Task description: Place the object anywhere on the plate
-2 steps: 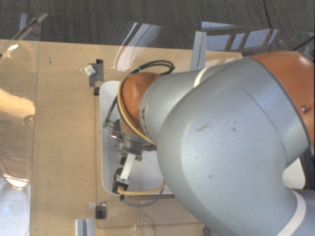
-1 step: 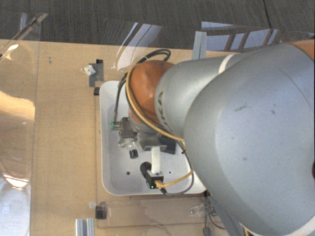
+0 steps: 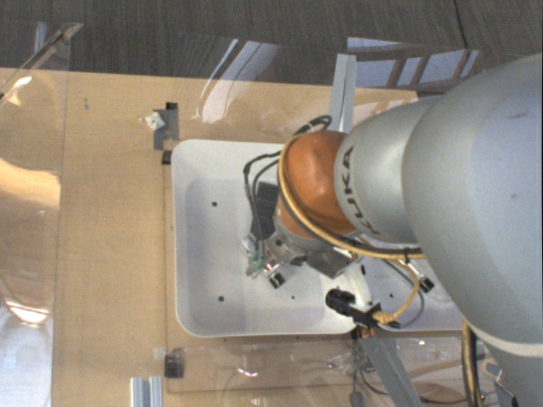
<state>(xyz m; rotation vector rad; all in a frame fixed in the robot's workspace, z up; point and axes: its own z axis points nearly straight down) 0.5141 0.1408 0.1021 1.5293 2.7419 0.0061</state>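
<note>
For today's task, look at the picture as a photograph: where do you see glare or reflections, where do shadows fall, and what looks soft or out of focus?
In the camera view, bright reflections streak the clear panel near the top and glare washes the bench at left; the arm, close to the lens, looks large and soft-edged; a faint shadow lies on the white bin floor beside the gripper, whose details are small and blurred.

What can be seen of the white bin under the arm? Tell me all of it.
The white bin is a shallow tray with rounded corners and a raised rim, smooth and plastic-looking. It lies flat on the wooden bench. Its floor shows a few small dark dots. The grey arm with its orange band covers the bin's right part, and the gripper hangs above the floor near the middle. Small black brackets sit by its left corners.
</note>
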